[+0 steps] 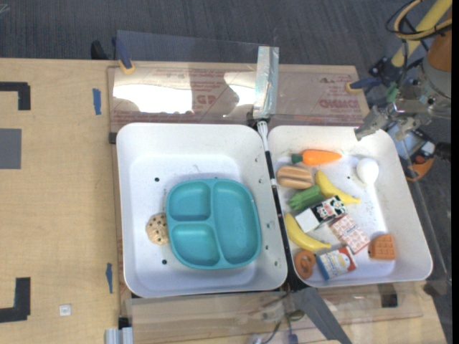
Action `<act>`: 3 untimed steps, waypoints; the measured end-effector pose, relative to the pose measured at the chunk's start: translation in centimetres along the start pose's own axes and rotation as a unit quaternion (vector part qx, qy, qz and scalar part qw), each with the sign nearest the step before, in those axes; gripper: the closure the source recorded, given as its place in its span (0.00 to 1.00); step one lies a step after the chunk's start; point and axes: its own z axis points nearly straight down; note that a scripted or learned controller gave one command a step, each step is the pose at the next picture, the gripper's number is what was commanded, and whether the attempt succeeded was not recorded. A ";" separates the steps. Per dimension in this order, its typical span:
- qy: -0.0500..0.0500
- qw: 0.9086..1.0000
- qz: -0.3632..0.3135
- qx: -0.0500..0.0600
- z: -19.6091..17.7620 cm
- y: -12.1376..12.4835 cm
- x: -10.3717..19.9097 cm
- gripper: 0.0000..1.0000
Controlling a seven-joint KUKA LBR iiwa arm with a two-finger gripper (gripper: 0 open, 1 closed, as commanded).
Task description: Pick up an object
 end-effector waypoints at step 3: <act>-0.001 0.997 -0.082 -0.004 14.4 1.0 8.5 1.00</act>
